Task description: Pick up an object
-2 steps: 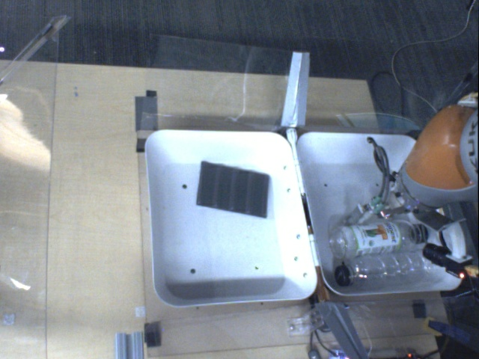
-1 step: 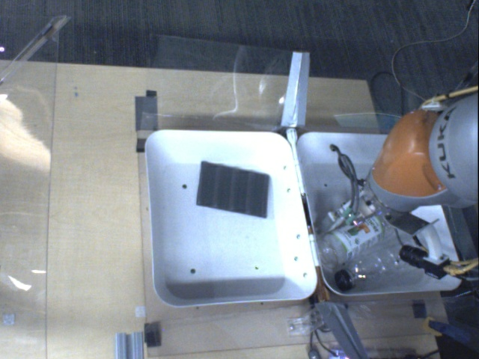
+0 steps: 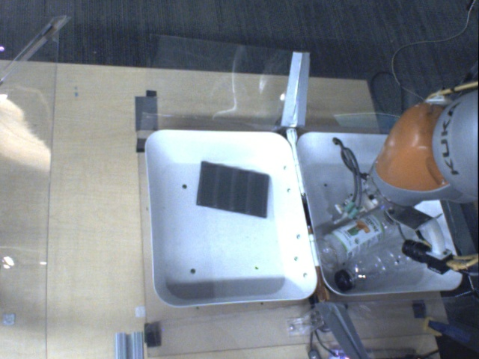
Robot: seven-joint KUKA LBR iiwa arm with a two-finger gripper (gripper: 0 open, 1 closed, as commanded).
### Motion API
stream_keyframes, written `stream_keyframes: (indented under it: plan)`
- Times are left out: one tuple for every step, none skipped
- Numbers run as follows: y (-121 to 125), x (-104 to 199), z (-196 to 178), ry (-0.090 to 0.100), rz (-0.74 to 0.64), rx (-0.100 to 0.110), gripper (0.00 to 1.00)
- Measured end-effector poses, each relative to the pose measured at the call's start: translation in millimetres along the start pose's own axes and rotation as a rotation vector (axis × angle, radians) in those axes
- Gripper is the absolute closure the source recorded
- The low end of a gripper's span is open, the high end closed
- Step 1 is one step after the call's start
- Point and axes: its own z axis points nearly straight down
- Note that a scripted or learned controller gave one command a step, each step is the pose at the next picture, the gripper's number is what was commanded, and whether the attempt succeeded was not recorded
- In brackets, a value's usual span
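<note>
Gripper (image 3: 358, 206) is hanging low in the right bin (image 3: 322, 155), its finger state impossible to tell; a clear plastic bottle (image 3: 358, 239) is lying just beneath it, nearer the front.

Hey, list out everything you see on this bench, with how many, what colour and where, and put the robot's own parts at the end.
White bin: two, side by side on the bench; left one and right one.
Dark ribbed pad: one, dark grey, lying flat in the left bin, toward its far side.
Clear plastic bottle: one, transparent with a green and white label, lying on its side in the right bin, near its front.
Black cap: one, at the right bin's front edge, apparently on another clear item.
Bench: one, light wood.
Arm: one, grey with an orange band, over the right bin; its gripper is hidden beneath it.
</note>
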Motion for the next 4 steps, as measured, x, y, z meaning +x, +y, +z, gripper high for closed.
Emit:
stream_keyframes:
  plan:
    - [0,0,0,0.000,0.000,0.000,0.00]
    - [31,-12,16,0.009,0.140,0.018,0.00]
    - [-46,6,-43,0.008,0.122,0.018,0.00]
    - [-30,1,13,0.008,0.104,0.014,0.00]
